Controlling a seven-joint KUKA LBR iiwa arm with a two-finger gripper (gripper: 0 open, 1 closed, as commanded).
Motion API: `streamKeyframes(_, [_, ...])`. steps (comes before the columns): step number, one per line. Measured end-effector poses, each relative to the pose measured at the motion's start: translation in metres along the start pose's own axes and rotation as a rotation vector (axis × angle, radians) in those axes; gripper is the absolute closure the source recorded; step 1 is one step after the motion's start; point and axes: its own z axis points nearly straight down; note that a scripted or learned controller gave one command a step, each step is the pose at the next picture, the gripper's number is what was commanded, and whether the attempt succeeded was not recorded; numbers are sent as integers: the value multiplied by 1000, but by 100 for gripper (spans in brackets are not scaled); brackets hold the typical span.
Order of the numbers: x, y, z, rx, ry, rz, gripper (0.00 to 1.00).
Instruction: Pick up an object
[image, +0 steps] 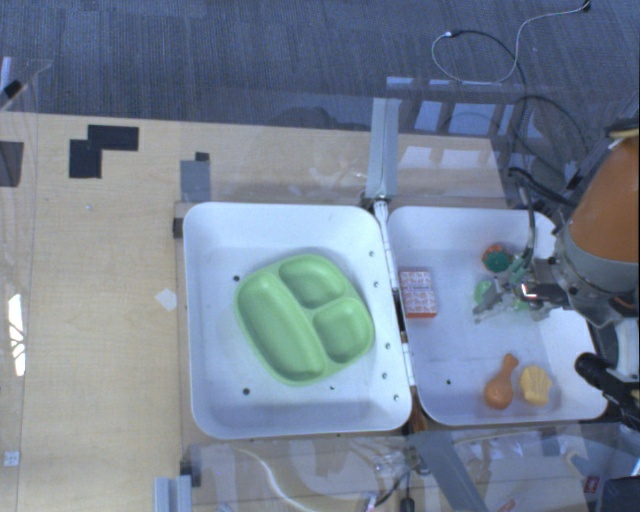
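My gripper (497, 297) hangs low in the right bin (450, 380), its fingers spread wide with nothing between them. I judge I'm at the approach step, grasp not yet made. Just beyond it on the far side lies a small orange-and-green toy (496, 257); left of it sits a pink-patterned box (418, 292), and nearer lie an orange drumstick toy (500, 384) and a yellow piece (537, 384). Next I must centre over one item, descend and close.

We see a divided plate (303, 318) in the left bin (210, 400); in the right bin (440, 395), a small box (418, 293) lies near the left wall, with perhaps toy food (518, 382) nearer us.
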Motion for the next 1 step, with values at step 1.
streamKeyframes(1, [-40, 68, 81, 1, 0, -113, 0])
